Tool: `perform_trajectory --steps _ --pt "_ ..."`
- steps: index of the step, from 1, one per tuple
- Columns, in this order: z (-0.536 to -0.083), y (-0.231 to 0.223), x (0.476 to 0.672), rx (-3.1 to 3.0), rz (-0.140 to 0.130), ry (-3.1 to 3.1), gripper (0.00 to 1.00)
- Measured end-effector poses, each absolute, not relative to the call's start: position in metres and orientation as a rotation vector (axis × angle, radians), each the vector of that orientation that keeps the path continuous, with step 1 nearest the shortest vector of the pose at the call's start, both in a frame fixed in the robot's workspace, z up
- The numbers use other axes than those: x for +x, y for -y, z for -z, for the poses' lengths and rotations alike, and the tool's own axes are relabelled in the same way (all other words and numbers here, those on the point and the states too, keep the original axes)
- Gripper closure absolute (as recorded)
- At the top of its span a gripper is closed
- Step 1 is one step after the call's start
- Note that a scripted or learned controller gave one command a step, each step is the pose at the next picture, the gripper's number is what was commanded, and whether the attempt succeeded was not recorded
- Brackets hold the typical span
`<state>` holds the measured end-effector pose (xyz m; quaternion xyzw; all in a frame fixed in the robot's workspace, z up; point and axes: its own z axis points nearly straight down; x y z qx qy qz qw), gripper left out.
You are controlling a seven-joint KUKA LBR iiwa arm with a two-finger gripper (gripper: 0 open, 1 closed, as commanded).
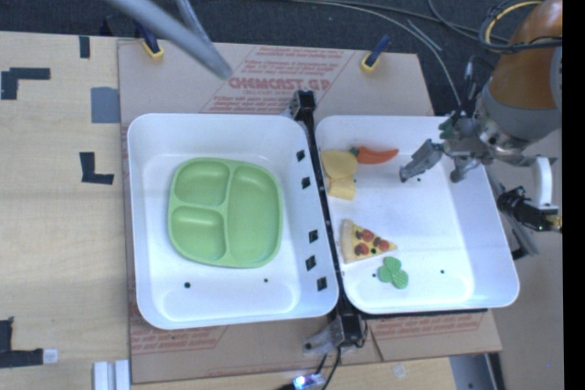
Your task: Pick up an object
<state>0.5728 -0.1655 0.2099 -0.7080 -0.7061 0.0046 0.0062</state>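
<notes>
- Gripper over right bin, fingers apart, holding nothing.
- Carrot at its 9 o'clock; pizza slice, broccoli toward 7.

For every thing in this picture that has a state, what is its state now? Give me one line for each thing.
gripper: open, holding nothing, over the right bin
green plate: lying flat in the left bin, nothing on it
carrot: lying in the right bin, beside the yellow piece
yellow piece: lying by the divider
pizza slice: lying flat, untouched
green leaf: lying beside the pizza slice
</notes>
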Motion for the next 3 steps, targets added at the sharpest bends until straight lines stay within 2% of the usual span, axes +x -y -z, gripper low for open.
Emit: perform_trajectory --steps 1,3 --pt "-0.218 0.165 0.576 -2.219 -0.002 2.222 0.0" --pt "-0.118 0.18 0.579 -2.219 -0.007 2.219 0.0"
